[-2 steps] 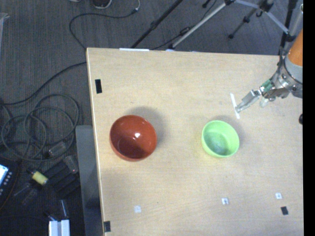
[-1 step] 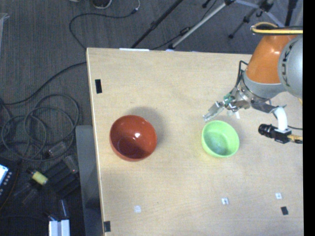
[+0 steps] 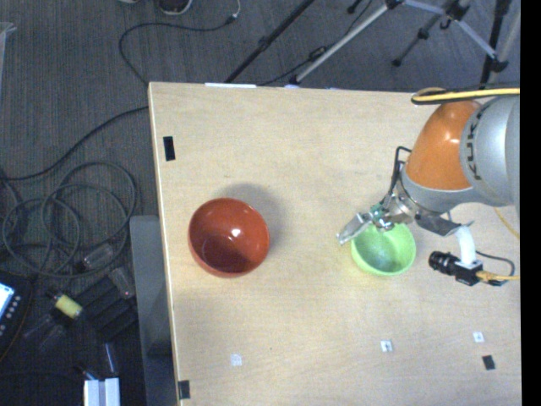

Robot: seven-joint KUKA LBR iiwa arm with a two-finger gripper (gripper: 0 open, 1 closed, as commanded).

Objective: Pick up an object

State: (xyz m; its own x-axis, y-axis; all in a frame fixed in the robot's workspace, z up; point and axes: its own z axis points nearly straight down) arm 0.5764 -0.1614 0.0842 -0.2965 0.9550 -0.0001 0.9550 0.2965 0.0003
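Observation:
A small green bowl sits on the pale wooden bench top, right of the middle. My gripper hangs at the bowl's upper-left rim, under the orange band of the arm, which comes in from the right. The gripper is open. One silver finger pokes out just outside the rim on the left, and the other stands over the bowl's near edge. Nothing is lifted. A red bowl stands upright to the left, well apart from the gripper.
The bench's left edge runs down near x 180–200, with a dark floor, cables and small boxes beyond it. Tripod legs stand behind the bench. Small black and white markers dot the bench top.

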